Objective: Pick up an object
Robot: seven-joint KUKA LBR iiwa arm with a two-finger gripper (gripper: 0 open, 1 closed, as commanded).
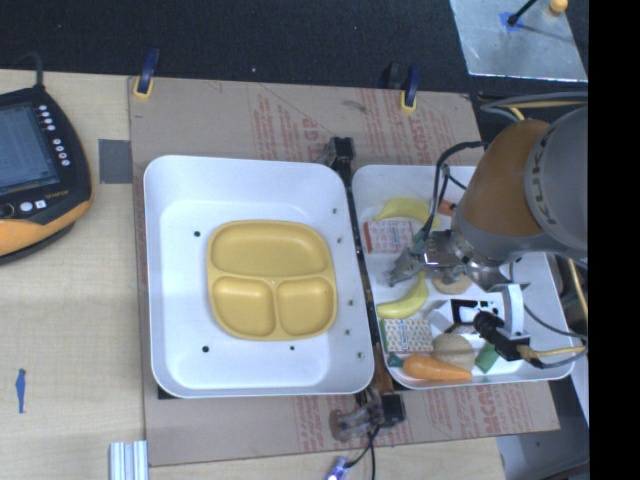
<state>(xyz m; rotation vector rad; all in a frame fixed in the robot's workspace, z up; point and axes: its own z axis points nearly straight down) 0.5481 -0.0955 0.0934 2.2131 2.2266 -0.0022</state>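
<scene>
Around the lower banana (404, 301) in the right bin (556, 286) crowd a carrot (436, 370), a packet (389, 236) and another banana (402, 208), while the gripper (410, 264) hangs just above it, fingers slightly parted, grasping nothing.

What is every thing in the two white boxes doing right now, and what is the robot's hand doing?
Yellow tray: lying flat in the left bin, right way up, nothing in its three sections.
Banana: lying in the right bin, just below the hand.
Carrot: lying flat near the right bin's front edge.
Hand: low in the right bin, over the toy food; its grip is too hard to see.
</scene>
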